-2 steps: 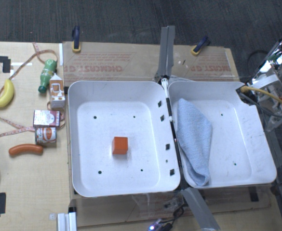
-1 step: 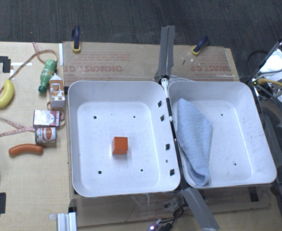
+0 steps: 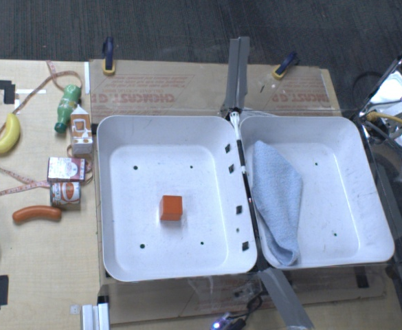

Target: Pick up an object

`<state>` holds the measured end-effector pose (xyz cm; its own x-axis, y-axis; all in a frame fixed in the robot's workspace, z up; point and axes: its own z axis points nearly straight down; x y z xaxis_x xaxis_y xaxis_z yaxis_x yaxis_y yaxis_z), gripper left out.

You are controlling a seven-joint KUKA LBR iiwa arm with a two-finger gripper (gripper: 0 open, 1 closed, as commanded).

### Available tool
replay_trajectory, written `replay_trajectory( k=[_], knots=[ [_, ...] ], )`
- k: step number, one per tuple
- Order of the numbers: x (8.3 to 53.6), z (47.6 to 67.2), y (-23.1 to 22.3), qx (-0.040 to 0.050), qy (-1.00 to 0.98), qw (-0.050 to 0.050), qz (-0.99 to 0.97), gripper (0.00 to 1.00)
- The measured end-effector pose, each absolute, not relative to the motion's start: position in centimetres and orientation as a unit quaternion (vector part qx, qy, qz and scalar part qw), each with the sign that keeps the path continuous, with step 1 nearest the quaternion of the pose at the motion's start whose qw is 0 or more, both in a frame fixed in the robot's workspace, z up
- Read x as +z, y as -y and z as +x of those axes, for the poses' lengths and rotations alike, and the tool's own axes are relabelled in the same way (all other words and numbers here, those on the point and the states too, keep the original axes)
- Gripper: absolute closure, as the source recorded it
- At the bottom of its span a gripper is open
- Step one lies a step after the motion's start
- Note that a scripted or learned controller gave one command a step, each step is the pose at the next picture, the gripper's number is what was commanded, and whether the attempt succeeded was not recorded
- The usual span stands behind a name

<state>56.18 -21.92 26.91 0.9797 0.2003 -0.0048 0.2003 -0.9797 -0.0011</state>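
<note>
Far left of the frame, loose on the bench: banana (image 3: 3, 135), green bottle (image 3: 67, 106), can (image 3: 65, 193), sausage (image 3: 37, 214). Centre-left, in the left bin (image 3: 118, 253): orange block (image 3: 171, 208), alone near mid-floor. Right of centre, in the right bin (image 3: 372, 184): blue-grey cloth (image 3: 276, 198), crumpled along the left wall.

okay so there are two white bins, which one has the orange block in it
The left bin holds the orange block, near its middle. The right bin holds a light blue cloth along its left side instead.

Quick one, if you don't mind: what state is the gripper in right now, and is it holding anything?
Gripper: its state cannot be told. The orange block lies loose in the left bin; the blue cloth lies in the right bin.
</note>
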Motion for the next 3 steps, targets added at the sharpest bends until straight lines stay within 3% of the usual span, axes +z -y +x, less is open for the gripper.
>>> replay_trajectory(
  k=[1, 2, 3],
  knots=[
    [28.8, 56.6, 6.3, 0.002, 0.1, 0.0, -0.995, 0.0],
    [25.9, 57.2, 11.2, 0.0034, 0.109, 0.0, -0.994, 0.0],
    [28.1, 55.9, 18.2, 0.002, 0.1, 0.0, -0.995, 0.0]
  ],
)
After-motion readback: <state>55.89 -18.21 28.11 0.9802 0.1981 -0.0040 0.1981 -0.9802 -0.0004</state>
